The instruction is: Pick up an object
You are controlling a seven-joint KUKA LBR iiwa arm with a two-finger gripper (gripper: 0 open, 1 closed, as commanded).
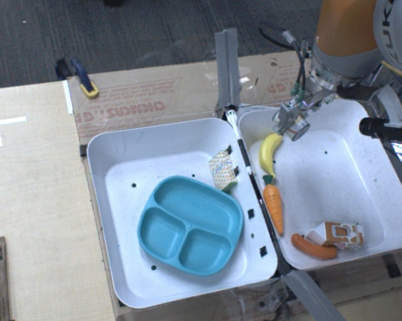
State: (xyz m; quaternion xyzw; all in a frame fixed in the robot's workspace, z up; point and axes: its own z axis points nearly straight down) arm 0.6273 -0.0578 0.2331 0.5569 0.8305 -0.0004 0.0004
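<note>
My gripper (290,122) hangs over the back left corner of the right bin (370,168), just right of and above the tip of a yellow banana (269,152). Nothing shows between its fingers. Below the banana, an orange carrot (274,207) lies along the bin's left wall. A red sausage (313,246) and a small brown and white carton (341,234) rest at the bin's front. In the left bin (118,206) sits a blue divided plate (189,226), with a small patterned packet (222,168) at its back right.
A grey post (228,70) rises behind the divider between the bins. A blue and yellow clamp (82,78) lies on the cardboard behind the left bin. Black cables and fittings (383,125) crowd the right bin's right side.
</note>
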